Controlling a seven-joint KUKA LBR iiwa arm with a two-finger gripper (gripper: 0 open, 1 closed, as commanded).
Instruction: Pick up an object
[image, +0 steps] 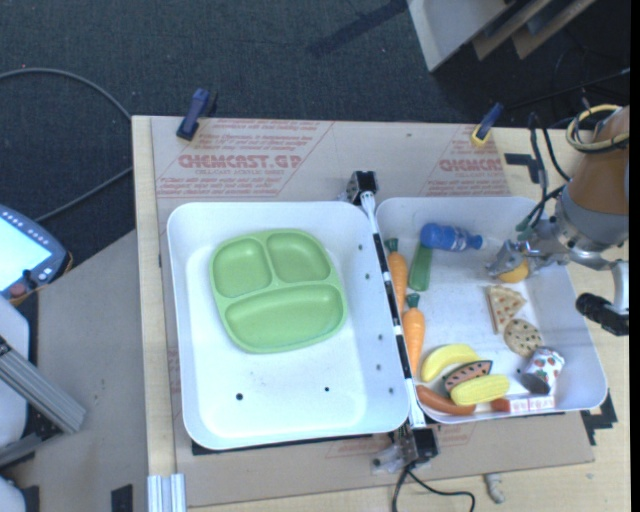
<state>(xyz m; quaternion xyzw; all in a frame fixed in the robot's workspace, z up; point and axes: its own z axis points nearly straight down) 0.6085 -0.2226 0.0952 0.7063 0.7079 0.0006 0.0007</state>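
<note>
The right bin (590, 352) holds several toy foods. Along its left wall lie a blue bottle (447, 238), a dark green stick (420, 266) and two carrots (399, 275) (412, 335). At the front sit a banana (449, 360), a watermelon slice (466, 375), a corn cob (478, 390) and a sausage (440, 402). A cracker wedge (505, 303), a cookie (521, 335) and a wrapped sweet (541, 368) lie further right. My gripper (517, 260) is low at the bin's back right, right over a small yellow-orange piece (512, 272).
The left bin (200, 380) carries a green divided plate (278, 290). A black clamp (362, 185) joins the bins at the back. The arm (598, 190) hangs over the right bin's far right corner. Blue clips (194, 112) (487, 124) hold the cardboard.
</note>
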